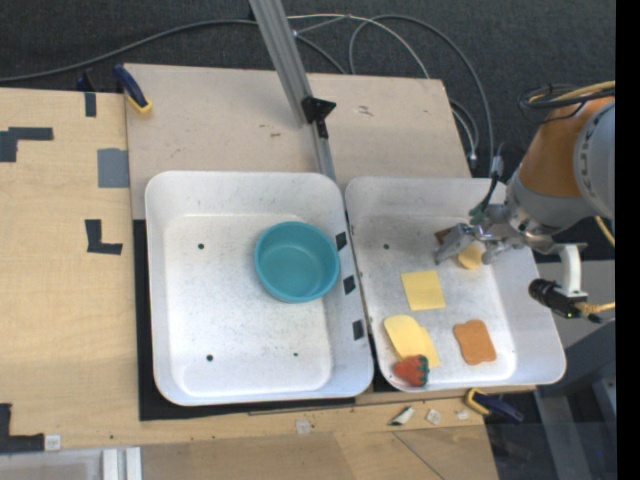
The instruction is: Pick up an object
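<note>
Far left: a shallow white left bin [200, 318] holding a single teal bowl [296, 260], upright, mouth up, set toward the right side of the floor. Well apart from the arm, so probably not the present target.

Next door, touching along the shared edge: the right bin [380, 218], carrying several small food-like pieces, scattered flat and mostly apart, likely so as to leave room to grasp each one. Near the middle, a yellow square slice [423, 290] lying flat. Below it, a yellow oblong piece [408, 336], touching a red piece [410, 371] at its lower end by the front wall. Just right of those, an orange slab [475, 342], alone.

Further up and right: a small pale yellow chunk [470, 258], seemingly the object to be picked, lying right at the gripper [466, 240]. Lowered into the bin from the right on the grey arm [560, 168], directly over that chunk. Spread or closed: cannot tell at this slant. Not visibly lifted, so pickup judged not yet done.
</note>
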Robot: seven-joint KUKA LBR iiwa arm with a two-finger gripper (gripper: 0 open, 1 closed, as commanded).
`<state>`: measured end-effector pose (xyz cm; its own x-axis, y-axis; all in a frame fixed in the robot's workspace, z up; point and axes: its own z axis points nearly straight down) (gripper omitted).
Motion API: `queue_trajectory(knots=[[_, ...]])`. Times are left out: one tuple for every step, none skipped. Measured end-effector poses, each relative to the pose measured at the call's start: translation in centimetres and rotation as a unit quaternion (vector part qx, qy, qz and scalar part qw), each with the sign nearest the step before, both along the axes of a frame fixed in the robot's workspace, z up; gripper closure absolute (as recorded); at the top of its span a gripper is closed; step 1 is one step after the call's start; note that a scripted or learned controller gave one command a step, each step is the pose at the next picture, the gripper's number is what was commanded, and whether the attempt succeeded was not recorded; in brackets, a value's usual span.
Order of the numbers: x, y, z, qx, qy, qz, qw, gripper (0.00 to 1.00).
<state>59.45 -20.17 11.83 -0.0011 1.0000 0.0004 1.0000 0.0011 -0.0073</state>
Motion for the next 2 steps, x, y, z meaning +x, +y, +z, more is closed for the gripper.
queue_trajectory(knots=[[0.1, 0.1, -3.0, -0.0013, -0.004, 0.001, 1.0, 0.0], [0.1, 0.1, -1.9, -0.0011, -0.004, 0.001, 1.0, 1.0]])
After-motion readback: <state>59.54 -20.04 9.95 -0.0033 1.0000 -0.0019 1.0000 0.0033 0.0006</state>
